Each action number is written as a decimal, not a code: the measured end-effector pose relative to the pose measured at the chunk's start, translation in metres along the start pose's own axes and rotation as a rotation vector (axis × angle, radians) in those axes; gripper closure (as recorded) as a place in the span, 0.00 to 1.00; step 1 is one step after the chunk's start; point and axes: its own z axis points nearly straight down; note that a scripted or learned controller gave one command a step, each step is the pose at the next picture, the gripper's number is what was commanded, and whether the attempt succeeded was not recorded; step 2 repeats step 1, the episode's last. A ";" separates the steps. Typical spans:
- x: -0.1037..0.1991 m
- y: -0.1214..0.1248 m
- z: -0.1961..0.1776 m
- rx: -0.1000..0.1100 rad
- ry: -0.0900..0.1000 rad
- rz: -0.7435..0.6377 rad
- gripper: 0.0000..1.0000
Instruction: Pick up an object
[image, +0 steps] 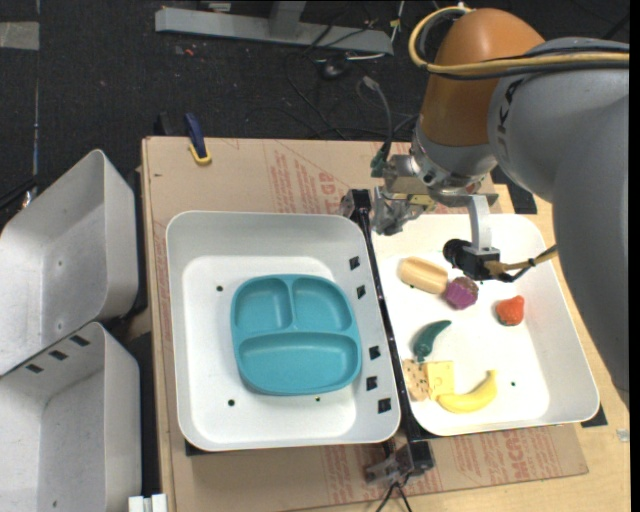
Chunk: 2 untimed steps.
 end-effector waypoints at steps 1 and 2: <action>0.063 0.008 0.001 0.000 0.001 -0.001 1.00; 0.063 0.008 0.001 0.000 0.001 -0.001 1.00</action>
